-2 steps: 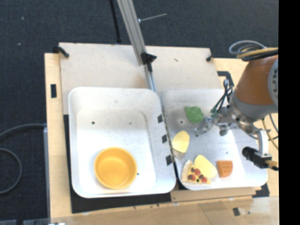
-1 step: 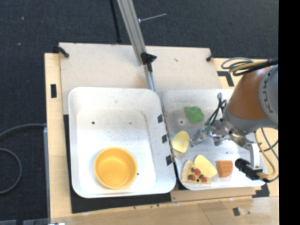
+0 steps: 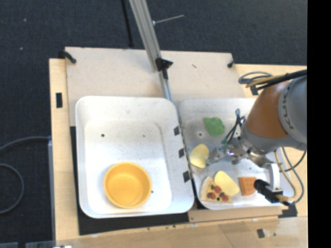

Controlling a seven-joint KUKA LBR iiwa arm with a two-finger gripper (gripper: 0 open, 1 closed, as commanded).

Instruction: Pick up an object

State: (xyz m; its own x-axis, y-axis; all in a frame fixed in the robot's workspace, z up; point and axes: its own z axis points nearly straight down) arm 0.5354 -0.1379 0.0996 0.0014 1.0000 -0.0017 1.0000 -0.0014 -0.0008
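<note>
Bowl (image 3: 127, 184) — one; bins (image 3: 88, 138) — two

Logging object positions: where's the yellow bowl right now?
The yellow bowl sits in the left bin, near its front edge, apart from the items in the right bin.

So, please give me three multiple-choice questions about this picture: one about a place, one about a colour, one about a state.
1. Where is the yellow bowl?
A. In the left bin, near corner
B. In the right bin
C. On the bare bench

2. What colour is the small object at the far side of the right bin?
A. Red
B. Green
C. Blue

3. How does the bowl stand?
A. Upside down
B. On its side
C. Upright, opening up

Answers: 1 A, the bowl sits inside the left bin's rim. 2 B, the object is plainly green. 3 C, we look into its hollow.
</note>
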